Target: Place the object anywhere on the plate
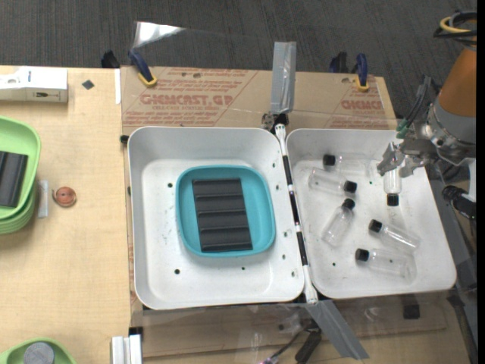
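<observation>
1. left bin (144, 203) holds the teal plate (261, 203), with a dark ribbed insert (221, 212) lying on it. no vial rests on the plate, so the placing is not done.
2. right bin (436, 275) holds several clear vials with black caps, scattered: one near the top left (333, 160), one left of centre (333, 180), one slanted at mid-bin (339, 220), one lower right (392, 235), one near the front (381, 261).
3. gripper (394, 174) sits over the upper right part of the right bin, the arm coming in from the right, orange band above the wrist.
4. a vial (392, 188) hangs upright just under the jaws, cap end down. it looks caught between them, the jaws closed narrow on its upper end. judgement from the slanted view: the hold appears real, though contact is partly hidden by the jaws' own metal.
5. progress: pick appears made; this vial seems lifted off the bin floor, but height is hard to judge.
6. left to do: carry the vial leftward across the wall between bins, lower over the plate, release. the plate is well apart from the gripper.
7. risk: the slim, smooth vial could slip or swing in transit.
</observation>
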Robot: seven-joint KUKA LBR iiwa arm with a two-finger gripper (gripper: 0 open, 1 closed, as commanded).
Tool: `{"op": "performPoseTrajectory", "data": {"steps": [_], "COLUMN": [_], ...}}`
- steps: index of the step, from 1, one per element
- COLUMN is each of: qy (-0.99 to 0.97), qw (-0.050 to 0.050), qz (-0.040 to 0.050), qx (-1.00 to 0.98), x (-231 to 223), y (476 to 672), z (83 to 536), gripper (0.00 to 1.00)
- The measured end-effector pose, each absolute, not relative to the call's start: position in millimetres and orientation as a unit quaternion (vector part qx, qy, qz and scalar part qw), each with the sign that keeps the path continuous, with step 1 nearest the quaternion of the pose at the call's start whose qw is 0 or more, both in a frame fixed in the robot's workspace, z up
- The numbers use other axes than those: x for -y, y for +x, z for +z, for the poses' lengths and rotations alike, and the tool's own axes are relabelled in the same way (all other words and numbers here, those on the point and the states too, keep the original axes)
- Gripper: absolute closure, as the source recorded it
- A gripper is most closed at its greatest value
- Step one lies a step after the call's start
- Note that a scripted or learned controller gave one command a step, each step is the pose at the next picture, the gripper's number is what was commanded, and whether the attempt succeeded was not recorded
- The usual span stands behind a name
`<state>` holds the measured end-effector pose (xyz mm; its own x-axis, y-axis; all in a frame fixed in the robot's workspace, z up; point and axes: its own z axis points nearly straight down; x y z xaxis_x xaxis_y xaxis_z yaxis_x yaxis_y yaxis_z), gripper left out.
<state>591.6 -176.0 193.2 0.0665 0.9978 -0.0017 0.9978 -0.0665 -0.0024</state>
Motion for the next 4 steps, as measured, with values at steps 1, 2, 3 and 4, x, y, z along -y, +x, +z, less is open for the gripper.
{"op": "performPoseTrajectory", "data": {"steps": [1,2,3,4], "qy": [-0.729,-0.728,-0.643,-0.643], "qw": [0.000,0.000,0.001,0.001], "qz": [0.0025,0.0033,0.0010,0.0010], "qx": [0.684,0.685,0.766,0.766], "x": [176,176,129,130], "y": [591.9,592.0,580.8,580.8], "z": [201,209,201,201], "gripper": [1.00,1.00,1.00,0.00]}}
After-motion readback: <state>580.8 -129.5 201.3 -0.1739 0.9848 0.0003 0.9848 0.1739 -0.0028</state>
